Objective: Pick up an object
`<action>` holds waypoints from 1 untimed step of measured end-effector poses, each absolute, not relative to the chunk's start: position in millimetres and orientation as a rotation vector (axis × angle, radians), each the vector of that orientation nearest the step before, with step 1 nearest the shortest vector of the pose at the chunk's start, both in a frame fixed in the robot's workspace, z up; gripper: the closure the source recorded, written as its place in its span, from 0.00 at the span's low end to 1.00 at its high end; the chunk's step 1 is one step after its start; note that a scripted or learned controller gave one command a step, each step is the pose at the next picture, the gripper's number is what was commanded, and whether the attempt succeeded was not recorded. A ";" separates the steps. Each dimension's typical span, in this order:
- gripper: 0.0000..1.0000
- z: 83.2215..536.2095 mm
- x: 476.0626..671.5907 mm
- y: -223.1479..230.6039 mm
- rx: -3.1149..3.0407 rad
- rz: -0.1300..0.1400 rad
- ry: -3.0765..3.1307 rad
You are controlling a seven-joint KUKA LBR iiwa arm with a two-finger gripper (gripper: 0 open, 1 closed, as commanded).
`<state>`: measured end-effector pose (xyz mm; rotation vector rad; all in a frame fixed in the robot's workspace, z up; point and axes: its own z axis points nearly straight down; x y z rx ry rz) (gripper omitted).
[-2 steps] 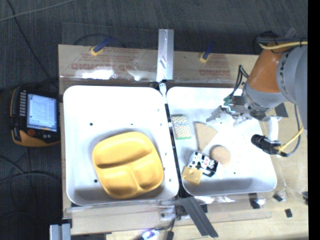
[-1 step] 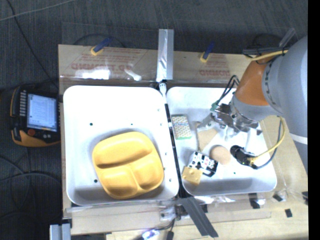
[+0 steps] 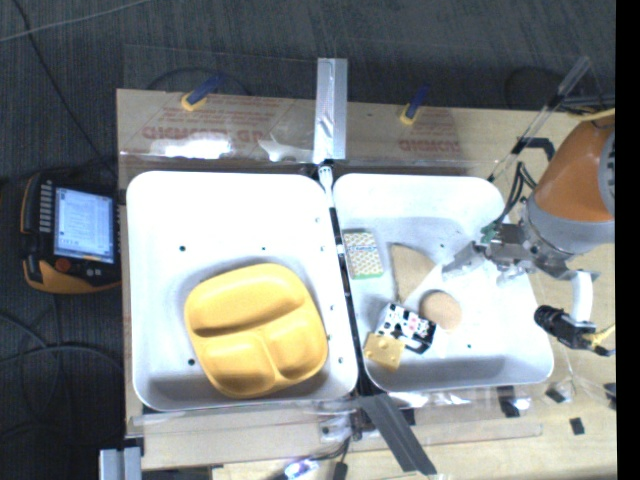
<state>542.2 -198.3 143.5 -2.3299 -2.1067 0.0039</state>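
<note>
Reaching step, judged from the scene: nothing picked up yet. Arm (image 3: 575, 193) in from the right edge of the counter (image 3: 480, 128), over the right bin (image 3: 520, 353). Pincer (image 3: 478, 251) low inside that bin, near its back right corner, just right of a tan wedge (image 3: 408, 266). Holding nothing, as far as can be seen. Maybe just touching the bin floor, maybe just above it, too hard to say. Open or shut: cannot tell, too small and dark.

Things to pick, all in the right bin, in its left half:
- round ball (image 3: 441, 309), near the middle, closest to the pincer
- black and white card (image 3: 406, 326), touching the ball on its left
- yellow block (image 3: 383, 350), at the front left corner, just beside the card
- green pad (image 3: 363, 254), by the left wall

Left bin (image 3: 160, 208): one big yellow tray (image 3: 256, 328), near the front edge.

Next move, as a guess: slide left and toward the front, stop over the ball, go down, pinch, lift. Needs care, since the ball could roll away and the card sits tight against it.
</note>
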 end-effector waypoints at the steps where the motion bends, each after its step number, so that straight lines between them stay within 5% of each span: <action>1: 0.00 90.1 547.6 -179.0 -2.546 -0.007 -1.851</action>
